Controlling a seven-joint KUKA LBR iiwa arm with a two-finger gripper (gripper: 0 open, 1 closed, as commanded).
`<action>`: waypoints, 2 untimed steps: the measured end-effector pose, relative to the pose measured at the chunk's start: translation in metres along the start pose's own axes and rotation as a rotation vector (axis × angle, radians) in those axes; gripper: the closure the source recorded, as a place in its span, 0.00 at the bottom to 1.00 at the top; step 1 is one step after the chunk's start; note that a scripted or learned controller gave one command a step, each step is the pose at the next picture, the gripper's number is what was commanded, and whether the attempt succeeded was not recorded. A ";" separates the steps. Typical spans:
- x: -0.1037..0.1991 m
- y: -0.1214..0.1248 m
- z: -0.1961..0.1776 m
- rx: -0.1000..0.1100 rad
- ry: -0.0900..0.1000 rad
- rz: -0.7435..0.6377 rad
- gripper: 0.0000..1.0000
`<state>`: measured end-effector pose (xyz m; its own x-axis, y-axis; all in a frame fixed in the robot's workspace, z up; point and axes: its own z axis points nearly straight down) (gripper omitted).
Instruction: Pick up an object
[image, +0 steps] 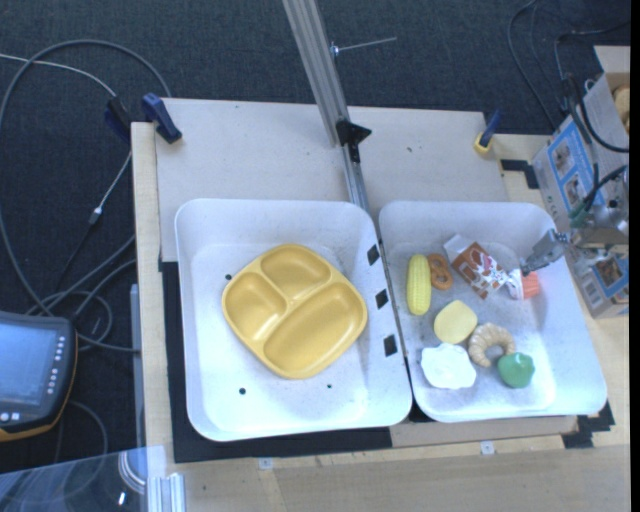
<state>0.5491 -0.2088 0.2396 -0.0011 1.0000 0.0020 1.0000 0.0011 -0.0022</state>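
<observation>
The right bin (592, 372) holds several toy foods: a yellow corn cob (418, 284), an orange pretzel (439, 270), a brown and red carton (477, 268), a small orange and white piece (529, 285), a yellow lump (455, 322), a tan croissant (491, 343), a flat white piece (448, 366) and a green fruit (516, 370). My gripper (537, 261) reaches in over that bin's right rim, slanting down to the left. Its tip hangs just above and to the right of the orange and white piece, close to the carton. Nothing is seen held in it.
The left bin (200, 300) bears a yellow divided plate (294, 310). A metal pole (325, 70) slants down to the gap between the bins. Clamps (160, 115) grip the bench's back corners. Boxes and cables (600, 150) crowd the right side.
</observation>
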 end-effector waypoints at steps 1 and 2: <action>0.000 0.000 0.000 0.000 0.000 0.000 0.00; 0.001 0.000 0.063 0.006 0.001 0.001 0.00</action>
<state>0.5489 -0.2073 0.1762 -0.0002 1.0000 0.0033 1.0000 0.0003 -0.0077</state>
